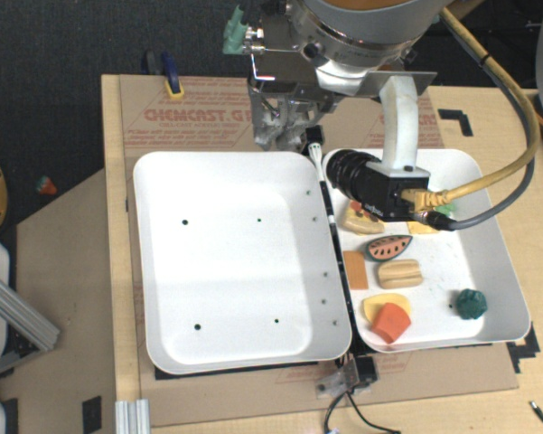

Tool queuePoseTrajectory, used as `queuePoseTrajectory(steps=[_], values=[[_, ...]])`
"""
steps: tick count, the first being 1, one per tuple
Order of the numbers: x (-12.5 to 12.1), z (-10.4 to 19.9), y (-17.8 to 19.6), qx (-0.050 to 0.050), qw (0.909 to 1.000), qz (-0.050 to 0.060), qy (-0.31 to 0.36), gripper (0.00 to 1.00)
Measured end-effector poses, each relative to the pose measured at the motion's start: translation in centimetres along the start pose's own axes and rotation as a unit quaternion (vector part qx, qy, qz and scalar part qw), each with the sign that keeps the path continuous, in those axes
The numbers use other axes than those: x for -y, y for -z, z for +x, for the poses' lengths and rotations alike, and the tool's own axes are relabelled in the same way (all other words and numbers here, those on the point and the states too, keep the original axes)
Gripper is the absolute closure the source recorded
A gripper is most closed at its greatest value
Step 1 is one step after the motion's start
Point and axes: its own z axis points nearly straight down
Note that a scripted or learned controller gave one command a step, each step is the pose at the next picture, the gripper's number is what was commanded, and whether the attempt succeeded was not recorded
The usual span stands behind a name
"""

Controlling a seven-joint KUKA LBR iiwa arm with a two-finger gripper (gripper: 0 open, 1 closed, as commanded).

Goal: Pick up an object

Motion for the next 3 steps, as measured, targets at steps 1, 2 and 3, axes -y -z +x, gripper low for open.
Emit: queuePoseTrajectory(steps=[1,2,3], values=[[-3.6,-1.8,-12.6,0.004,1.0,0.007,-0.003,1.0],[-5.4,0.0,0.8,-0.003,1.0,-0.007,0.0,1.0],[0.3,-0.1,-5.5,0.002,1.0,0.006,0.0,1.0]])
